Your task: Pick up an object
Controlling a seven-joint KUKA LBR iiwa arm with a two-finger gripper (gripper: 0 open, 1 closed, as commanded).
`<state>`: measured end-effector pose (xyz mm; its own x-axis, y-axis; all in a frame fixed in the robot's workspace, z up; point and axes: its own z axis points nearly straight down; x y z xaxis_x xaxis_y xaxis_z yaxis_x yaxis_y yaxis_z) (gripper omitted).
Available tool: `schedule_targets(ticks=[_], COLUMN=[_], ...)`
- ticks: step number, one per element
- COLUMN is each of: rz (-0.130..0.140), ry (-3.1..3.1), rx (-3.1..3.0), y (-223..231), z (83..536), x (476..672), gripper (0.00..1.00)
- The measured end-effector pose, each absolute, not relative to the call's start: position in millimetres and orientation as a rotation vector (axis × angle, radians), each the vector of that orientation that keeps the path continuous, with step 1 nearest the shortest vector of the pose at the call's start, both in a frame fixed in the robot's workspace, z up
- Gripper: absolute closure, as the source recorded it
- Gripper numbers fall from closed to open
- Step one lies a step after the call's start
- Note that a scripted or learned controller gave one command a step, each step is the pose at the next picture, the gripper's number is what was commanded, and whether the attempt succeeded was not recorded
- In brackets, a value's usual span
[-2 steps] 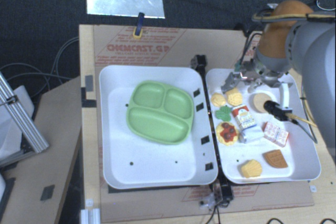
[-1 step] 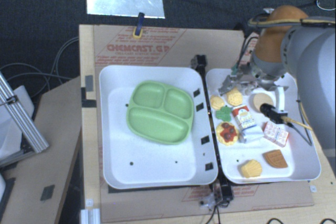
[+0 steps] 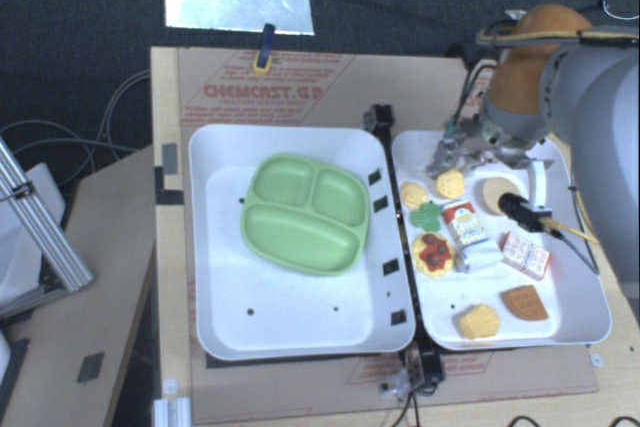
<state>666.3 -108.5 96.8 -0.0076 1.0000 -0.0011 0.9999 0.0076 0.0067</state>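
The gripper point(image 3: 448, 158) hangs low over the far left part of the right bin point(image 3: 590, 315), and whether it is open or closed cannot be told from this angle; nothing can be seen held in it. Just beneath and in front of it lies a round yellow biscuit point(image 3: 450, 183), so close that touching or apart cannot be settled. A smaller yellow piece point(image 3: 413, 194) sits to the left of that, with a green leafy toy point(image 3: 426, 215) just below it. A red and white carton point(image 3: 463, 222) lies beside the green toy; its print is too small to read. Nearer the front are a red and yellow pizza piece point(image 3: 433, 253), a pink and white box point(image 3: 524, 254), a brown bread slice point(image 3: 524, 302) and a yellow waffle-like piece point(image 3: 479, 321). A tan disc point(image 3: 490, 195) lies to the right of the biscuit. These crowd the bin, leaving the gripper hemmed in on its near side. The left bin point(image 3: 215, 315) holds a green divided plate point(image 3: 305, 213), well apart from the gripper. Both bins rest on a cardboard sheet point(image 3: 330, 80) printed in red with "CHEMCAST GP".
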Motion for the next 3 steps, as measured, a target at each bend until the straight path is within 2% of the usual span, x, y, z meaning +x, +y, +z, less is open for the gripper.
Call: schedule_targets(ticks=[2,3], rz=[0.009,0.003], ry=[2.221,2.226], rx=[2.211,2.213], y=[-117,-116], z=[225,225], x=[668.5,669.5], gripper=[1.00,1.00])
